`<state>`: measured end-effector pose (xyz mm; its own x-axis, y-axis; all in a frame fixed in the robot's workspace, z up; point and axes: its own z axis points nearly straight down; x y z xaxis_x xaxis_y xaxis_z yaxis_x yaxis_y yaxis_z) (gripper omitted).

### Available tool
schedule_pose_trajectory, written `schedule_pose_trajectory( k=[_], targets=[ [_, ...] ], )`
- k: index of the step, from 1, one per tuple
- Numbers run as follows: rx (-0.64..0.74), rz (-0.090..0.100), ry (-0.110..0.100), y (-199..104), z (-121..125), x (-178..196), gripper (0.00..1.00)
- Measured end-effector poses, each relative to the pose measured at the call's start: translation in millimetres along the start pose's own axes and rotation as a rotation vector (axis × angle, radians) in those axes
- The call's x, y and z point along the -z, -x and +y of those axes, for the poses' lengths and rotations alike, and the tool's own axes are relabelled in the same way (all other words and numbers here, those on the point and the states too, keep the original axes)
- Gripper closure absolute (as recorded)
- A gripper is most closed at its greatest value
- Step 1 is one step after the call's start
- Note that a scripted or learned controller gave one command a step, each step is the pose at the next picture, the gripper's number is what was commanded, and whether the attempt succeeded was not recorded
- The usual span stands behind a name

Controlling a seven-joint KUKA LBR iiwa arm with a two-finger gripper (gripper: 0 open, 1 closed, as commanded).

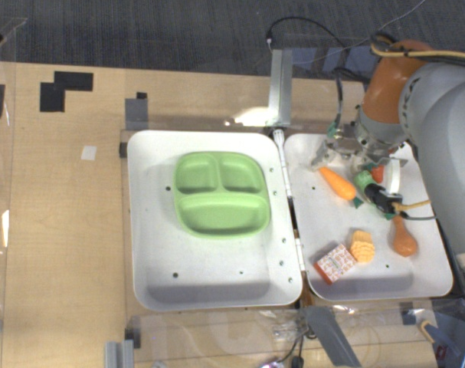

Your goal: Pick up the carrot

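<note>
Left bin point(152, 267): green divided plate point(220, 193) at centre. Right bin point(424, 278): carrot point(338, 183) lying loose near upper left, free of fingers. Gripper point(353, 149) just above-right of carrot, low over bin; finger spread unreadable, grasp unclear.

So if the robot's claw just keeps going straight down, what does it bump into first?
Probably the floor of the right bin, just above the carrot's thick end. The gripper hangs near the bin's back edge, slightly behind the carrot. Depth is hard to judge from this slanted view, so it might clip the carrot.
</note>
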<state>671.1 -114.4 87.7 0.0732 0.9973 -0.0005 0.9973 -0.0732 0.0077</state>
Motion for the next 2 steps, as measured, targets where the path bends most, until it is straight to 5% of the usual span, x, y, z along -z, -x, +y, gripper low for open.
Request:
schedule_pose_trajectory(
  k=[1,2],
  targets=[
    [0.007,0.0,0.008,-2,3,14,1.0],
    [-0.257,0.001,-0.002,-68,-5,99,1.0]
  ],
)
